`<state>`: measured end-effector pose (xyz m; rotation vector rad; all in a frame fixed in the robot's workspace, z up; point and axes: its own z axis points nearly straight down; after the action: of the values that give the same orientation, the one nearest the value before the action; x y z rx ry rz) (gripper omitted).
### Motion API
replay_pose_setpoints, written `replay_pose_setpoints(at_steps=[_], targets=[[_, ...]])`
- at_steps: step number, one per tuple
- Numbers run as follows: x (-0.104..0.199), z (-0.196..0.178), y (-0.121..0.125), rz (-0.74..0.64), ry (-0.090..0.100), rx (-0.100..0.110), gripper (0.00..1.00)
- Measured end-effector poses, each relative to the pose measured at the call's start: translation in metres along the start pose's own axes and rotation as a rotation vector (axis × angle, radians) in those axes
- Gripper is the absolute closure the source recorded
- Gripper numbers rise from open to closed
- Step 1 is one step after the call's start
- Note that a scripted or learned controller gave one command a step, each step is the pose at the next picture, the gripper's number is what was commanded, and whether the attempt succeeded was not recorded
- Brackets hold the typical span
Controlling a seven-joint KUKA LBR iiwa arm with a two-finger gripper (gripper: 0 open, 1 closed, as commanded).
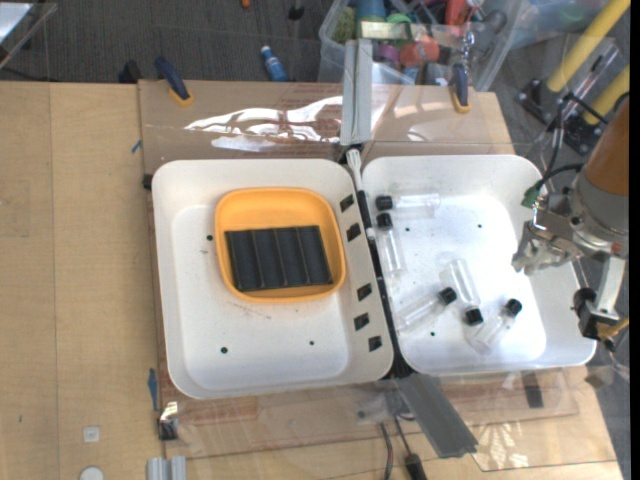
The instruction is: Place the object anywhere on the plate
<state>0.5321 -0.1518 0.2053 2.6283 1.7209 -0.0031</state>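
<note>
Camera view. My gripper (560,253) sits at the right edge of the right bin (440,173), over its right wall, above the bin floor. Whether it is released or clenched I cannot tell, and nothing shows as held in it.

The task's objects, clear vials with black caps, lie scattered on the floor of the right bin. One vial (410,205) lies at the far left. A second (388,243) lies just beside the centre divider. Three more (452,286) (497,323) (420,311) cluster near the middle and near side. All are well apart from my gripper.

The orange plate (228,218) stands in the left bin (180,298). It carries a black ribbed insert (278,258) that covers most of its floor.

Hazards, as I judge them:

1. The vials are transparent and round. A closing grip may miss, or roll one aside.
2. The clustered vials lie close together. A descent there may strike a neighbour and take none.
3. The vial beside the divider leaves little room on its left side. Contact with the wall is likely.
4. A carry must cross the divider. A low carry may knock the vial loose.
5. A vial released onto the ribbed insert may roll off toward the plate rim.
</note>
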Motion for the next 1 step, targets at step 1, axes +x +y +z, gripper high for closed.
replay_pose_setpoints(at_steps=[1], targets=[[-0.0022,-0.0271,0.0607,-0.243,0.0,-0.003,1.0]])
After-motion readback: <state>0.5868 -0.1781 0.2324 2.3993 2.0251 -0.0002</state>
